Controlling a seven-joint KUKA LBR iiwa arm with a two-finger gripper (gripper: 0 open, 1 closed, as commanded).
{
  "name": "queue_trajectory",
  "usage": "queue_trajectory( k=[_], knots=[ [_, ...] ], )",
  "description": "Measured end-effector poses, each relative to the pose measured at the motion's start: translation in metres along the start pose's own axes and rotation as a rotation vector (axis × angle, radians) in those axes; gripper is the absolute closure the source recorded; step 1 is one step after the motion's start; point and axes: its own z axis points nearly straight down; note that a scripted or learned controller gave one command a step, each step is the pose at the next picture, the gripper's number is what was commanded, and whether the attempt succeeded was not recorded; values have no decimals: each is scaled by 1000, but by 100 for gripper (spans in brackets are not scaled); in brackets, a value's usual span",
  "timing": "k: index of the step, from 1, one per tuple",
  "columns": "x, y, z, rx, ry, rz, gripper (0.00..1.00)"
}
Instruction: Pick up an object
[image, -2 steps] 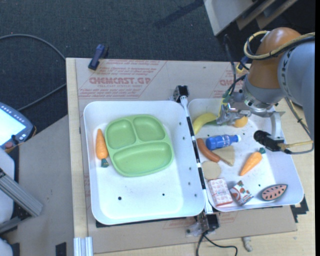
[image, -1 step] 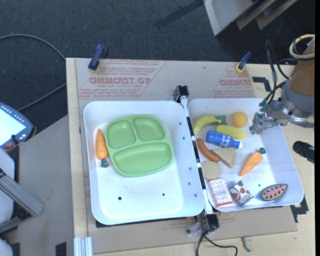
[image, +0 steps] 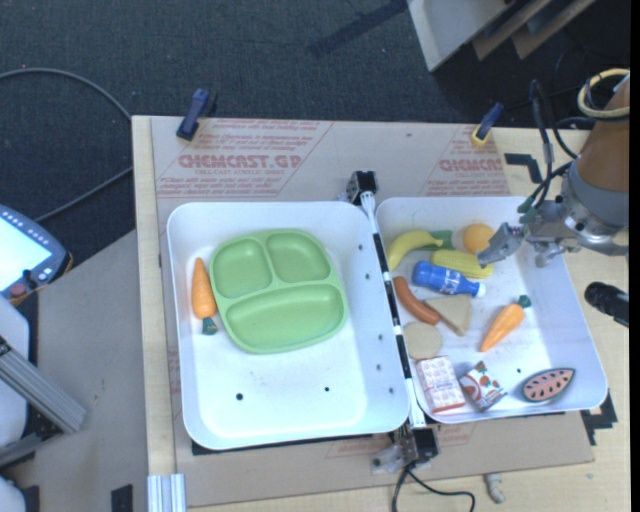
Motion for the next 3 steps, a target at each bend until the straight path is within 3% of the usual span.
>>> queue_trajectory(
  k=[1,2,3],
  knots=[
    [36,77,99,0,0,0,0],
    [-35,26,112,0,-1,1,0],
    [-34,-4,111,-1,0,0,0]
  ],
)
